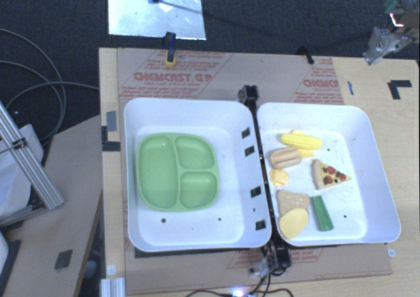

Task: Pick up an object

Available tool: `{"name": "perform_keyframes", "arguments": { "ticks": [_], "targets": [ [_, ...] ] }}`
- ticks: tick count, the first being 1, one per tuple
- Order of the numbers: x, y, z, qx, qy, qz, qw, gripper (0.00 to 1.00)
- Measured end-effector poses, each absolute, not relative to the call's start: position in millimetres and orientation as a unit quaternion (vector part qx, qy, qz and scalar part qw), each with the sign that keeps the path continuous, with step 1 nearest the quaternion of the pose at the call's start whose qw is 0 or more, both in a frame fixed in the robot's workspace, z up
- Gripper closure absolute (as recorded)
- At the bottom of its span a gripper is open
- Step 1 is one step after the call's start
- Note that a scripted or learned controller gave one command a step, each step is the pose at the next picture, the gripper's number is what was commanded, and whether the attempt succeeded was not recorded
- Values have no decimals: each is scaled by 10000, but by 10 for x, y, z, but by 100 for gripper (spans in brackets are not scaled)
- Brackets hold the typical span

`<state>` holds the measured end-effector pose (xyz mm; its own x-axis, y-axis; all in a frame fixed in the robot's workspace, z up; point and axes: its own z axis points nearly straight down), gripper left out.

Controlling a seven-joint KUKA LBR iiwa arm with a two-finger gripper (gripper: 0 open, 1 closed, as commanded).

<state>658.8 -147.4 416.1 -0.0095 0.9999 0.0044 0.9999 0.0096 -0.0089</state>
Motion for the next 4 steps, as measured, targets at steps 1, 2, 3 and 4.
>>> {"name": "perform_keyframes", "arguments": {
  "ticks": [1,2,3,4],
  "targets": [
    [6687,-1808,5072,-7071,-7071,-26,-61,100],
    [6089,-1274,5222,-7039,-7103,-22,-15,100],
    [5606,509,4343,-6998,-7143,8,38,100],
    [4986,387,3287,-7072,-7070,43,41,100]
  ]
}}
